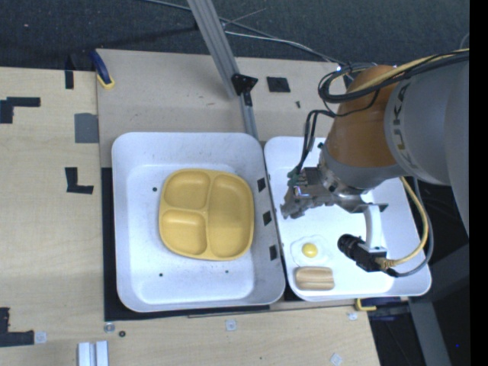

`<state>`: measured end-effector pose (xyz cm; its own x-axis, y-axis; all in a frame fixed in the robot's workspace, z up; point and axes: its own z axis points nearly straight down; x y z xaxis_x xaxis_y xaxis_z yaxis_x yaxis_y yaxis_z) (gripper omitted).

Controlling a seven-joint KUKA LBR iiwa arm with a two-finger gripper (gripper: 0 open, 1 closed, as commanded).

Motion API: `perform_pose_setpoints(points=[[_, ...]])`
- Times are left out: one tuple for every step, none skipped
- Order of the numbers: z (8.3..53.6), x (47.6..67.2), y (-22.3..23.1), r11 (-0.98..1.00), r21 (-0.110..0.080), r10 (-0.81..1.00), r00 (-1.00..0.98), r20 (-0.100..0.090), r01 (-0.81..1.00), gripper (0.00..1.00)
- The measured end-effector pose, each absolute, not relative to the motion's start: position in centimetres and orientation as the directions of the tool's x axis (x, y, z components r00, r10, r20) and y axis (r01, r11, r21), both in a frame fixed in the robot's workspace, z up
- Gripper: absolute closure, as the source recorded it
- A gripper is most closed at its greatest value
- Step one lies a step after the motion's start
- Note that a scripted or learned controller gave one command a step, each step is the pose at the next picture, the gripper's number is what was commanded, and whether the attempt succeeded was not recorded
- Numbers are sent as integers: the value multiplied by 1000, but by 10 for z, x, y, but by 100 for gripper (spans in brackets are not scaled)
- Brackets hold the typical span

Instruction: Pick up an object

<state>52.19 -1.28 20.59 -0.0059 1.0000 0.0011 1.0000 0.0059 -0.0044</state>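
Yellow plastic, a smooth divided plate (207,213) is lying in the left bin (130,204); the gripper (299,202) is hovering above a fried egg (309,249) and bread roll (314,278).

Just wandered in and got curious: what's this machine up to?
A grey and orange robot arm reaches over the right bin, its gripper hanging above a toy fried egg and a bread roll. A yellow divided plate sits in the left bin.
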Motion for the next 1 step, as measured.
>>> perform_pose_setpoints(points=[[202,508,35,5,-5,1000,-5,1,1000,100]])
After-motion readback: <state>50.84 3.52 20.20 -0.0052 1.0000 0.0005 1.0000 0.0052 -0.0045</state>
